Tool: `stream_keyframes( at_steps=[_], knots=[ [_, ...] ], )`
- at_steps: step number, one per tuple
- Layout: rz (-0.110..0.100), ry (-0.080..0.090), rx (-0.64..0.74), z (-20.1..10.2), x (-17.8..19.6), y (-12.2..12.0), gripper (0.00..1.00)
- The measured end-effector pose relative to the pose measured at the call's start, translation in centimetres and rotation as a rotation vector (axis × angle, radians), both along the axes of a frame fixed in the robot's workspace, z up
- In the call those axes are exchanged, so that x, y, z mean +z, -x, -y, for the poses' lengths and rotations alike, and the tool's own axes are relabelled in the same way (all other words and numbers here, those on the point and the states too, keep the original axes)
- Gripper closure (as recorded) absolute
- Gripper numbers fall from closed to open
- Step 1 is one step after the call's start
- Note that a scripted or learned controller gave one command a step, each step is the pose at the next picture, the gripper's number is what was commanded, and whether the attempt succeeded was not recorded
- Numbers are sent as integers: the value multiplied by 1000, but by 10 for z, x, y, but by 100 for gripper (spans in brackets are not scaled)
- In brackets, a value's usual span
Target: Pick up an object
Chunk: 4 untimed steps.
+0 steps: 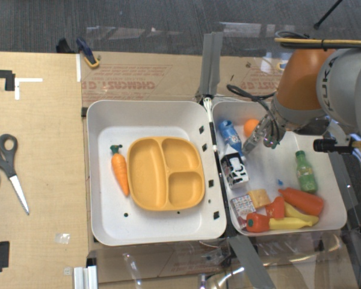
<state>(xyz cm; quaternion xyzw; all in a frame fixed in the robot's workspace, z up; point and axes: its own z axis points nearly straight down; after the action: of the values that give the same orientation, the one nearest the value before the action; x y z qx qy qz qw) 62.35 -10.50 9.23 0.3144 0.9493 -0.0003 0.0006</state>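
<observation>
So far you have nothing lifted: your end effector (262, 138) hangs open and empty in the right bin (332, 221), beside the orange ball (251, 127).

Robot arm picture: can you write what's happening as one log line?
gripper: above right bin, nothing held | nearest: orange ball, blue bottle | left bin: yellow tray, toy carrot

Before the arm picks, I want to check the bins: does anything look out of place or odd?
One thing: the carrot lies on the left bin's floor beside the yellow tray, not in a compartment. The other items are crowded in the right bin, where the gripper is. Nothing looks spilled or broken.
</observation>
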Motion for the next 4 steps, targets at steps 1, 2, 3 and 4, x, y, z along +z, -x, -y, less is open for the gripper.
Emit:
stream_keyframes(
  at_steps=[1,2,3,4],
  knots=[
    [2,1,-369,-24,154,3,100],
    [1,1,-370,-25,154,3,0],
    [1,1,-519,-2,33,-36,0],
    [3,0,-623,0,2,-36,0]
  ],
)
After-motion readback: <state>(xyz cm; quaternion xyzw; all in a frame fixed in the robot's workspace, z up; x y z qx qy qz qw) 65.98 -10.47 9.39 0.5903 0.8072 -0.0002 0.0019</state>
